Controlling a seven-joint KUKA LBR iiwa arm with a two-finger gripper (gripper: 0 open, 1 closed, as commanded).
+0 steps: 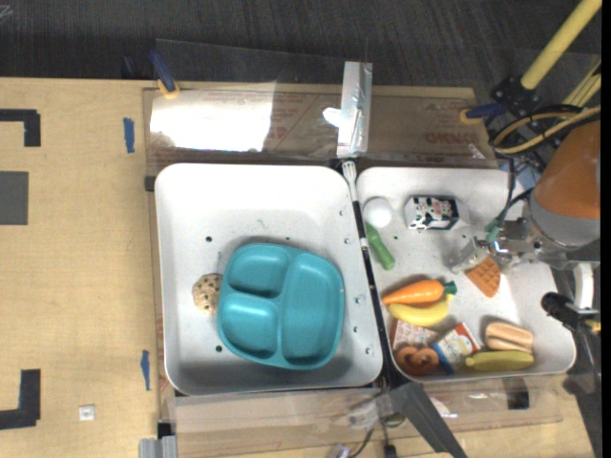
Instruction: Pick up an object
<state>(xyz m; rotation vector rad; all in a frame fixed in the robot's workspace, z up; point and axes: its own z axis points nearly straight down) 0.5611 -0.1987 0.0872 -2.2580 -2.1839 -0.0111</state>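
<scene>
The cardboard-covered bench (76, 256) runs under both bins, dark carpet (286, 8) beyond. In the right bin (535, 208), at 6 o'clock, lie a hot dog (508, 335), banana (420, 314) and carrot (416, 292). The waffle (485, 277) sits just at 7 o'clock of the gripper (496, 244), touching or nearly so; whether the gripper is grasping it I cannot tell. The left bin (248, 198) holds a teal tray (282, 303) and cookie (205, 292).

faint reddish print runs along the cardboard strip (434, 137) behind the right-hand bin (535, 284), too blurred to read. the small red and white packet (420, 335) near that bin's front edge bears coloured print, but no letters can be made out. no other text, number or sign is legible.
</scene>
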